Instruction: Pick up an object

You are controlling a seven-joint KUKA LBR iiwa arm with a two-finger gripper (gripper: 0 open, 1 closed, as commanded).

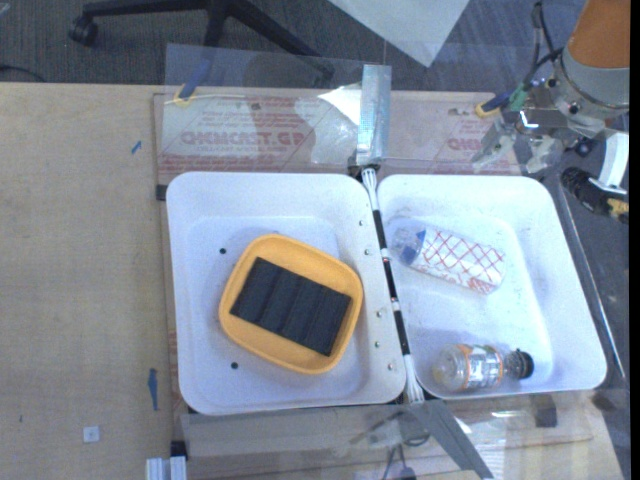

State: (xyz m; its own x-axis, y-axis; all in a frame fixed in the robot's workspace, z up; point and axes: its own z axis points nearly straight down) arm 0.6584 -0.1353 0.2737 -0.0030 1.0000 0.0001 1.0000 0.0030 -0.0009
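Camera view: your gripper [515, 133] hovers at two o'clock, beyond the right bin [560, 228]; whether it is parted, you cannot tell. Nothing is picked yet. Next, descend toward the red-checked packet [458, 258] or clear bottle [480, 366] inside it.

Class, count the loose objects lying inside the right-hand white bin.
2: a red-and-white patterned packet toward the bin's upper middle, and a clear bottle on its side near the lower edge.

A black office chair base [215, 3] stands on grey carpet [60, 58] behind the pale wooden bench [70, 268].
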